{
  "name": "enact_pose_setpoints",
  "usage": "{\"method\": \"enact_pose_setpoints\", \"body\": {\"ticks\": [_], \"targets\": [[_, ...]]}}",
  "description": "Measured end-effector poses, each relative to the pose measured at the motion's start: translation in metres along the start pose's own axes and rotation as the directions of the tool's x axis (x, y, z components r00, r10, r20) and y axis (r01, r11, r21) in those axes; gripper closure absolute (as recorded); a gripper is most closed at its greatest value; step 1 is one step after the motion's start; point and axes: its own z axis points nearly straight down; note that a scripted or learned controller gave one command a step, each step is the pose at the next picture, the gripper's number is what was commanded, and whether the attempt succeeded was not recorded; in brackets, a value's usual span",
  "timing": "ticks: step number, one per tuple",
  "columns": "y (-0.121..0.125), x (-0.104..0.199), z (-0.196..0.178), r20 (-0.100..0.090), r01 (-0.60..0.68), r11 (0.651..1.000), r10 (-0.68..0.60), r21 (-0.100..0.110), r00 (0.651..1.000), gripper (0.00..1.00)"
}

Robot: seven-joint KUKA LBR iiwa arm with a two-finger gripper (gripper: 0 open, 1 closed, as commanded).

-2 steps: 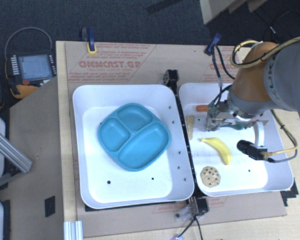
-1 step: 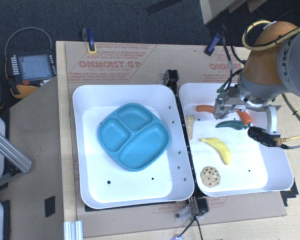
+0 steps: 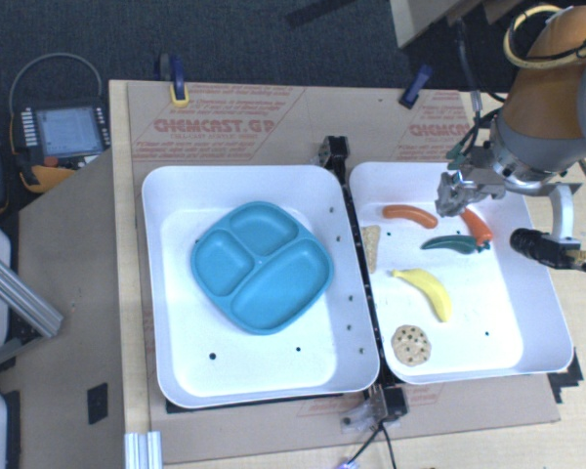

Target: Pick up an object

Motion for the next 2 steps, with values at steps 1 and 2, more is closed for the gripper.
{"method": "enact_pose_setpoints", "body": {"ticks": [1, 2], "targets": [[0.001, 0.0, -0.036, 0.0, 0.0, 1.0, 0.0, 0.001, 1.0, 1.0], [-0.004, 0.043, -0.032, -0.004, 0.004, 1.0, -0.004, 0.009, 1.0, 1.0]]}}
